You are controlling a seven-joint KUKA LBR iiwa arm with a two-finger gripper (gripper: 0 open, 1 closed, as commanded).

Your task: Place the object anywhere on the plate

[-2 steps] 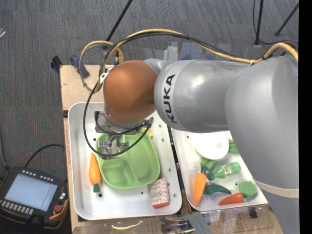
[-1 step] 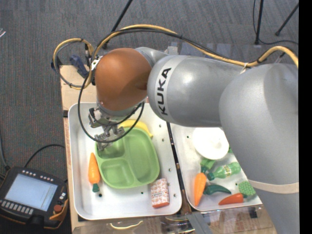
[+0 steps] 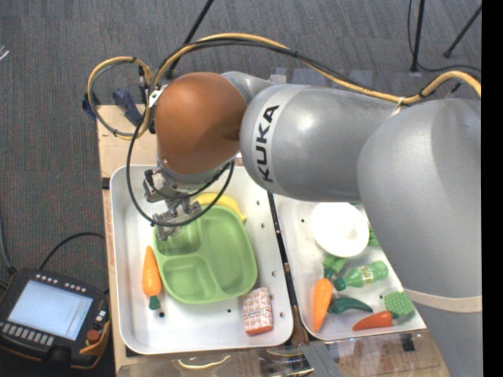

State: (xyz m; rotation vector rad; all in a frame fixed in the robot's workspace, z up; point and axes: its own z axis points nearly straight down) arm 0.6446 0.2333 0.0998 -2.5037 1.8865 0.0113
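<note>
A green divided plate (image 3: 211,259) lies in the left bin (image 3: 126,320). My gripper (image 3: 170,220) hangs over the plate's far left corner, under the orange wrist band. I cannot make out anything held in it. A yellow object (image 3: 222,203) peeks out behind the plate's far rim, partly hidden by the arm. An orange carrot (image 3: 150,272) lies just left of the plate. A small red and white carton (image 3: 257,311) stands at the plate's near right corner.
The right bin (image 3: 302,324) holds a white round dish (image 3: 339,228), a green bottle (image 3: 363,275), a second carrot (image 3: 321,303), a dark green vegetable (image 3: 351,306), an orange pepper (image 3: 372,320) and a green knobbly piece (image 3: 399,303). The arm covers the back of both bins.
</note>
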